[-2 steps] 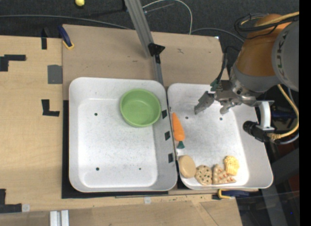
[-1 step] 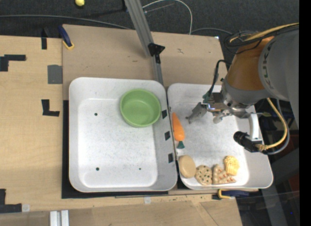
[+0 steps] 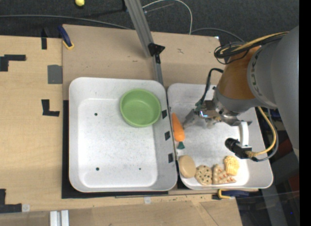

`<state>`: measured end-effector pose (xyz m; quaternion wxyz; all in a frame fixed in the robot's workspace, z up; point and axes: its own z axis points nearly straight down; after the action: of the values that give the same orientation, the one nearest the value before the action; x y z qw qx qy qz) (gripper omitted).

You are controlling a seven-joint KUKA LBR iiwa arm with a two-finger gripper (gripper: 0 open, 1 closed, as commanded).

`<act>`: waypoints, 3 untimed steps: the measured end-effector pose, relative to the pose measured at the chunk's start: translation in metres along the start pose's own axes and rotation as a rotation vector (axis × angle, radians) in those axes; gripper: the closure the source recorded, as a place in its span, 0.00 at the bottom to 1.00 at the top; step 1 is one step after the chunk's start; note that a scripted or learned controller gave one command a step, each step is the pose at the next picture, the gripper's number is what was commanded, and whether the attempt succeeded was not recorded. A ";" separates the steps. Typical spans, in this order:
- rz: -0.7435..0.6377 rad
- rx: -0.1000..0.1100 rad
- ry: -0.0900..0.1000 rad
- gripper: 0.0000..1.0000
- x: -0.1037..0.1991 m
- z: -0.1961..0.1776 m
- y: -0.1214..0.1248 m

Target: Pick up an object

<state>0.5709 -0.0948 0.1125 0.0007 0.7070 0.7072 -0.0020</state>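
While the left bin (image 3: 97, 147) carries a green bowl (image 3: 140, 107) near its upper right corner, the right bin (image 3: 260, 176) holds an orange carrot (image 3: 178, 128) with a dark green tip, lying lengthwise just beside the shared wall. Below it along the near edge sit a tan bun (image 3: 186, 165), a speckled cookie (image 3: 203, 174), a pinkish ridged piece (image 3: 221, 175) and a yellow corn piece (image 3: 232, 165), close together. The gripper (image 3: 194, 115) hangs just right of the carrot, fingers slightly apart and holding nothing.
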 end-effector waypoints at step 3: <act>-0.001 -0.008 0.003 1.00 -0.005 -0.132 -0.007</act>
<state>0.5640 -0.0988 0.2443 0.0025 0.7066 0.7076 0.0017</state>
